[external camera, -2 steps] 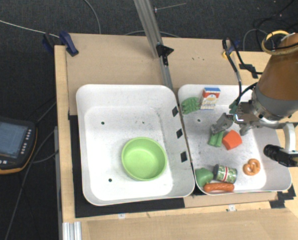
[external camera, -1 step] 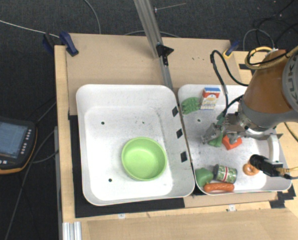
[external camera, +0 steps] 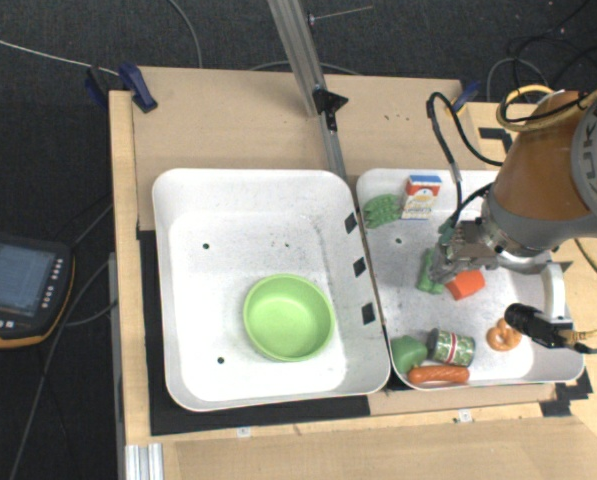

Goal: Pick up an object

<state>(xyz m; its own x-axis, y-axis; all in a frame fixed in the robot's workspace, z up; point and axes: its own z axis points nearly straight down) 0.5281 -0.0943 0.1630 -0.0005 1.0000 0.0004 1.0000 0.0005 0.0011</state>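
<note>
My gripper [external camera: 446, 259] is low over the middle of the right bin [external camera: 398, 248], reaching in from the right under the orange-banded wrist. It sits right above a small green object [external camera: 431, 277] and next to an orange block [external camera: 467, 286]. I cannot make out whether it touches either one. At the back of the right bin lie a white, red and blue carton [external camera: 419, 197] and a green leafy piece [external camera: 381, 210]. Along the front edge are a green can [external camera: 450, 348], a green rounded piece [external camera: 409, 351], a red sausage shape [external camera: 439, 374] and an orange ring [external camera: 502, 337].
The left bin [external camera: 198, 228] holds a light green bowl [external camera: 289, 316] near its front. A metal pole [external camera: 303, 48] slants down to the divider between the bins. A black part of the arm's gear [external camera: 530, 322] hangs over the right bin's front right corner.
</note>
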